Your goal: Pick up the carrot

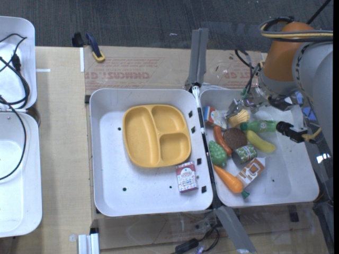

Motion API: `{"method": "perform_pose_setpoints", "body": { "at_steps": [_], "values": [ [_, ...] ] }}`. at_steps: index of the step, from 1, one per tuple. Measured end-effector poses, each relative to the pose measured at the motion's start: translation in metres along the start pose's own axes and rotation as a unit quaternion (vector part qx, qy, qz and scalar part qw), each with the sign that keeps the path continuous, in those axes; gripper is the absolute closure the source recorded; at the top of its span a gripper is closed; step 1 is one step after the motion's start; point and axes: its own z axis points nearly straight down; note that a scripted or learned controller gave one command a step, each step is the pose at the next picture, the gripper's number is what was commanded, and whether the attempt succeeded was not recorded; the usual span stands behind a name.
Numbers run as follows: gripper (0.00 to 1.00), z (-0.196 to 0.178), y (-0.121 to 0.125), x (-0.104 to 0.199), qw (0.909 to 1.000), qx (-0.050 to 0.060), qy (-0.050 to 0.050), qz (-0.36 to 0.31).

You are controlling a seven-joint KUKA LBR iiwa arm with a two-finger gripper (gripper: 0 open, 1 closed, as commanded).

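One gripper (241, 109) hangs over the right bin (296, 187), low at that bin's upper-left part, and I cannot tell from my screen how it is set, since the metal parts blur into the toys under it. Just below it I see a yellow corn cob (238, 118), a green bottle (259, 126) and a banana (260, 142). A brown round patty (234, 138) sits at about 6 o'clock from the tool. My carrot (229, 179) lies well apart from the tool, also at roughly 6 o'clock, near the bin's lower-left corner, orange body slanted with its green end toward 4 o'clock. It touches an orange juice carton (251, 171). Reversed lettering on the cardboard sheet (137, 67) at 10 o'clock seems to read CHEMCOZY, though I'm unsure. Over in the left bin (106, 157), a yellow divided plate (157, 135) and a small red carton (186, 177).
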Motion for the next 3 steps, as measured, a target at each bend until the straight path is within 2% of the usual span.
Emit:
{"method": "perform_pose_setpoints", "body": {
  "at_steps": [1, 2, 3],
  "values": [
    [1.00, -0.005, 0.001, 0.001, 1.0000, 0.001, 0.001, -0.001],
    [1.00, 0.001, -0.032, -0.085, 1.0000, -0.001, 0.001, -0.008],
    [1.00, 0.001, -0.034, -0.077, 0.9860, -0.001, 0.005, 0.166]
  ]
}}
